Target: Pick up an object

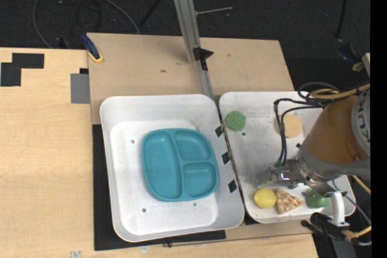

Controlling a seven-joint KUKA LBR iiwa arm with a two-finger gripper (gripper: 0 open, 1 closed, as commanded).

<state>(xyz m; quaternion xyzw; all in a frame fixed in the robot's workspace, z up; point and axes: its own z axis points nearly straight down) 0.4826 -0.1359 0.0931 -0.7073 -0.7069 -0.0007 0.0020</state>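
Left bin [115, 130] holds teal tray [179, 164]; pincer [284, 176] grip state unclear

— What is carrying everything in front of you?

— A brown bench [242, 63] is stretching out below me, and a lighter wooden surface [42, 148] is adjoining it on the left side of the picture.

— What is sitting directly on the bench?

— Two shallow white bins are lying side by side, touching along their inner edges. The left bin [121, 214] is taking up the bench's middle; the right bin [257, 112] is sitting just beside it. A metal post [184, 15] is rising from the bench behind them, near where they are meeting.
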